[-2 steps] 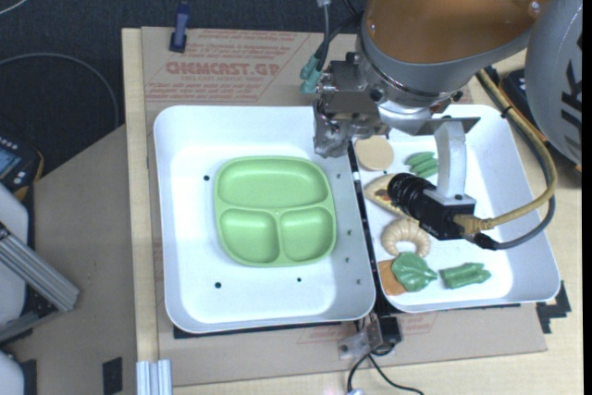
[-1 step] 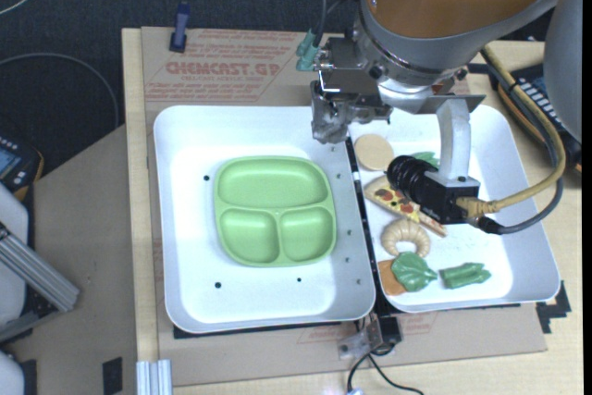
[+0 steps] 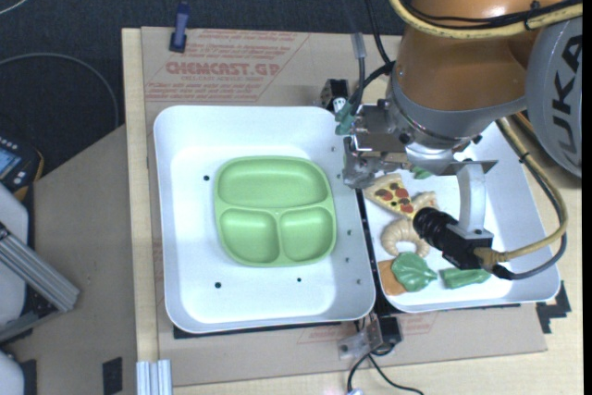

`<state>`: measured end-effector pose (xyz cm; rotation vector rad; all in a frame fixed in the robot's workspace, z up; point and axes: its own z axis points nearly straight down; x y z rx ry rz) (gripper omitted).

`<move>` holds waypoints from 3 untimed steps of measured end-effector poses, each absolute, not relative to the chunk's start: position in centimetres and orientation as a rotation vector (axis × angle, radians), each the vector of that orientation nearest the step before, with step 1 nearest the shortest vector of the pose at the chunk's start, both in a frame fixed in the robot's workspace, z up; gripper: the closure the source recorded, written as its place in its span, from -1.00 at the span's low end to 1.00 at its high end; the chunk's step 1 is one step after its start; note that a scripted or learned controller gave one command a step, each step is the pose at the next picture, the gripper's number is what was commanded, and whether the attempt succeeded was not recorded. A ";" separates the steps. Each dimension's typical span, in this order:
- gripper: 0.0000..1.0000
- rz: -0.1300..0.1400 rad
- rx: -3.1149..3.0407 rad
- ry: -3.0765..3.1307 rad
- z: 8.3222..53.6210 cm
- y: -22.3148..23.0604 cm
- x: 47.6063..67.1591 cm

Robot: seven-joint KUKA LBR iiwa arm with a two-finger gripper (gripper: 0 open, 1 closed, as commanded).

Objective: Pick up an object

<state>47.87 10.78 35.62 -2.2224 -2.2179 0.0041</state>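
Dark carpet all round, and on the bench a brown board [image 3: 231,60] bearing two white bins side by side. Over the inner wall between left bin [image 3: 180,199] and right bin [image 3: 513,199] hangs the gripper [image 3: 368,160], largely hidden under the orange wrist band. Cannot tell whether open or shut, nor whether anything is held.

Just beside the gripper, on the arm's side and slightly toward the camera: a toy pizza slice [image 3: 390,194], flat on the right bin's floor. Next along that line, nearer the camera: a tan croissant [image 3: 400,238], close against the slice. Further the same way, near the bin's front wall: a green leaf [image 3: 412,273] and a smaller green piece [image 3: 465,277].

On the gripper's other side, away from the arm and well apart: a green divided plate [image 3: 275,210], level in the middle of the left bin. Far off past the left bin, at the board's back edge: a small blue object [image 3: 179,26].
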 end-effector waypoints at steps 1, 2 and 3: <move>1.00 -0.004 -2.223 -2.223 42.2 10.1 48.0; 1.00 -0.006 -2.216 -2.228 41.2 21.9 47.9; 1.00 0.008 -2.223 -2.216 30.5 14.3 47.8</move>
